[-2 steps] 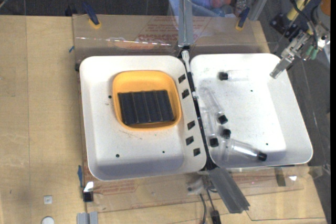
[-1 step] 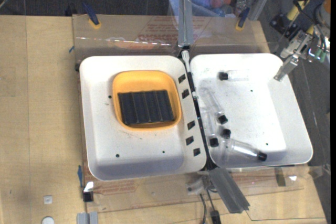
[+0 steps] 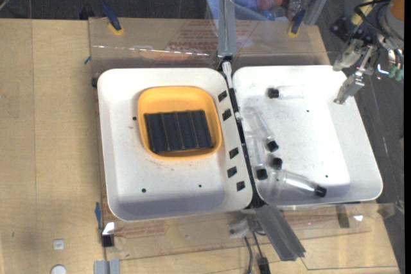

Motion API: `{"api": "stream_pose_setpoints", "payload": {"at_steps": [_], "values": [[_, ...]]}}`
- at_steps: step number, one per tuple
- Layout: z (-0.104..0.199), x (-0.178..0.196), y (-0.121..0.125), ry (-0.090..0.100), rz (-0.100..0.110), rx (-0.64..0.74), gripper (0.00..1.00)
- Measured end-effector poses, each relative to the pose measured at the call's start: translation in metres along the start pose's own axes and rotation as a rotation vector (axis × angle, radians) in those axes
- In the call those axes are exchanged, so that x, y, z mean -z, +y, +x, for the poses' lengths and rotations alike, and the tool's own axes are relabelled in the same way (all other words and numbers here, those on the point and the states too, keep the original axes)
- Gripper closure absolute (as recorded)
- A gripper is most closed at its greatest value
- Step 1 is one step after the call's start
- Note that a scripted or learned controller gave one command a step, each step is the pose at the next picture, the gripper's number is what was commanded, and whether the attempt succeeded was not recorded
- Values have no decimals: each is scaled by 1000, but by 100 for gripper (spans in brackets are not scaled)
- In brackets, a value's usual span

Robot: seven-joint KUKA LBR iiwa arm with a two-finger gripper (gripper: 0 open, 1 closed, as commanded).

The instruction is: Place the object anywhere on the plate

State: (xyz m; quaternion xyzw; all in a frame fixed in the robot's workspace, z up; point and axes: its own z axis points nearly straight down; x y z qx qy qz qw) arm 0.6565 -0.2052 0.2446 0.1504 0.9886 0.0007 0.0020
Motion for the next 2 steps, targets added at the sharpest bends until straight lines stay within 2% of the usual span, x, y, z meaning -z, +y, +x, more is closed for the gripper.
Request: {"api": "stream_pose_setpoints", "payload": {"at_steps": [1,2], "values": [[2,10,-20,-6,0,348,0],[-17,10,-13,-8,0,515,0]]}}
